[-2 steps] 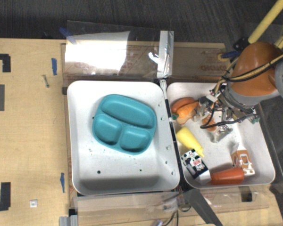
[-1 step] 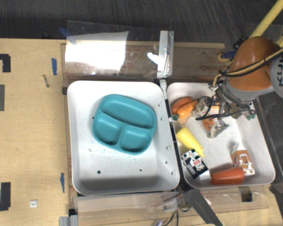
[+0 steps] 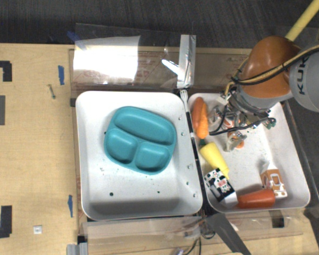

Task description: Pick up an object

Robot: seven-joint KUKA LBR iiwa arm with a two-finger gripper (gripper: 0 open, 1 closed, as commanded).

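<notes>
Two shallow white bins side by side on the bench: left bin (image 3: pixel 90 195) and right bin (image 3: pixel 295 169). In the left bin, a teal divided plate (image 3: pixel 140 138), three compartments up, lying near the middle and a little toward the far side. In the right bin, along the left wall, an orange carrot (image 3: pixel 200 117) at the far end, lengthwise; just nearer, a yellow banana-like piece (image 3: pixel 214 157), tilted; nearer again and touching it, a small black-and-white patterned block (image 3: pixel 218 184). At the near edge, a red-orange pepper-like piece (image 3: pixel 255 198) lying flat, with a small orange-and-white item (image 3: pixel 273 181) just beside it toward the far right. Arm (image 3: pixel 308 78) in from the right, orange band (image 3: pixel 270 62) above the wrist, over the far part of the right bin. Gripper (image 3: pixel 233 130) low over the bin floor, just right of the carrot and apart from it, near the banana-like piece. State of the jaws: cannot tell, hidden among cables and wrist. Nothing visibly held
</notes>
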